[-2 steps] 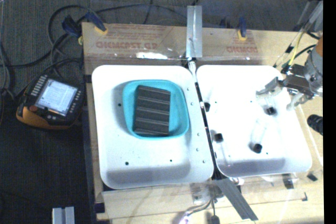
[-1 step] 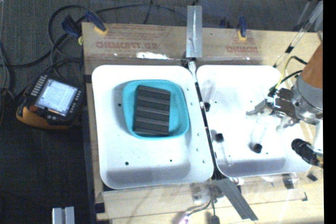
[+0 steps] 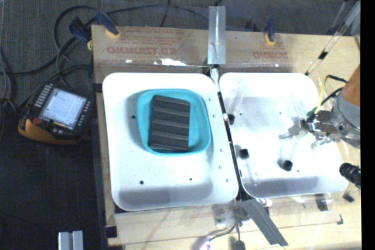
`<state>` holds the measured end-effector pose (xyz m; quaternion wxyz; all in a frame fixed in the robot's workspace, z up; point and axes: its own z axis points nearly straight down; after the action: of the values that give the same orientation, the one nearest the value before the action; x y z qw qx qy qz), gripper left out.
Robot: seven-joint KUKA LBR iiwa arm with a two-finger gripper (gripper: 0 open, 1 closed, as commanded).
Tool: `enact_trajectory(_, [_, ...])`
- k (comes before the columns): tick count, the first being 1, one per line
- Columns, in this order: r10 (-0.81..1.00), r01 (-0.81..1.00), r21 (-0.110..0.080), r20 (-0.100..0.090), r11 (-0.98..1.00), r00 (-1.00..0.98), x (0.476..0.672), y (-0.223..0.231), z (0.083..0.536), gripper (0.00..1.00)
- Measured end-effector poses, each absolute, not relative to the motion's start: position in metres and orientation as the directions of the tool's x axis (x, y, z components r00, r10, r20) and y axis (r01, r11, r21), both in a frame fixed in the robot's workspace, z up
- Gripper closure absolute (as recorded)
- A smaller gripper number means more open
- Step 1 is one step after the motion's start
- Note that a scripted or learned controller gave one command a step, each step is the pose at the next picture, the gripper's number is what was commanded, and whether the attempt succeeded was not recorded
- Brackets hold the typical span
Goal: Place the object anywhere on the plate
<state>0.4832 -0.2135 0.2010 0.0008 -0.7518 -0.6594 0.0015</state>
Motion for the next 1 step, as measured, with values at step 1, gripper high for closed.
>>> enact_trajectory(1, [0.996, 0.996, -0.001, 0.000, -0.091, 0.091, 0.4838, -0.2178, 0.0969, 0.00])
